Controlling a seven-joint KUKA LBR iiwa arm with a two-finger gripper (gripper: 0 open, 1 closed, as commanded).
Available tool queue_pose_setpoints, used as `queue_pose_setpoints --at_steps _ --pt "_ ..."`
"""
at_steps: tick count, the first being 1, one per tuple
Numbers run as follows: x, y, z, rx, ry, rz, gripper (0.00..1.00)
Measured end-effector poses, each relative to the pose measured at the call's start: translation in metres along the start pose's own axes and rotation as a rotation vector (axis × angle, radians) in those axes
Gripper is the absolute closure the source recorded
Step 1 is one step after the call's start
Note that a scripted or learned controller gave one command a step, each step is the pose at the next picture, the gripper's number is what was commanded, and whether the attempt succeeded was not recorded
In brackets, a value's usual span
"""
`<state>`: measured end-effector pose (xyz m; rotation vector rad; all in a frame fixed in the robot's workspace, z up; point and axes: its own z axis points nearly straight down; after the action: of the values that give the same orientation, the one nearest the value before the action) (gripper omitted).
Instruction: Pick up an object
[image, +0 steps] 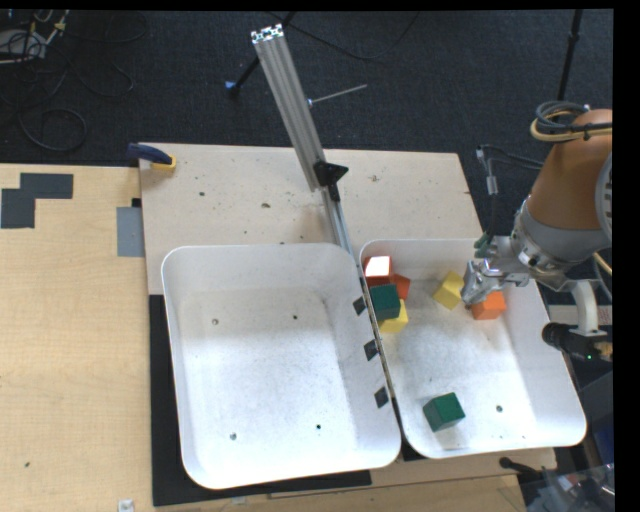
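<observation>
Closing in on the orange block in the right bin.
We cannot tell our jaws' state; we should centre on it, clear of the yellow block.

I log the two-finger gripper low in the right white bin, touching an orange cube. A yellow cube sits just beside.
</observation>
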<state>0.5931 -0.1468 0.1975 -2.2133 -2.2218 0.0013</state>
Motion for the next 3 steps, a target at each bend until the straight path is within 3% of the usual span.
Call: queue_pose_setpoints --at_steps 3 --pt "0.148 -0.041 -0.038 0.000 0.000 -0.001 1.00"
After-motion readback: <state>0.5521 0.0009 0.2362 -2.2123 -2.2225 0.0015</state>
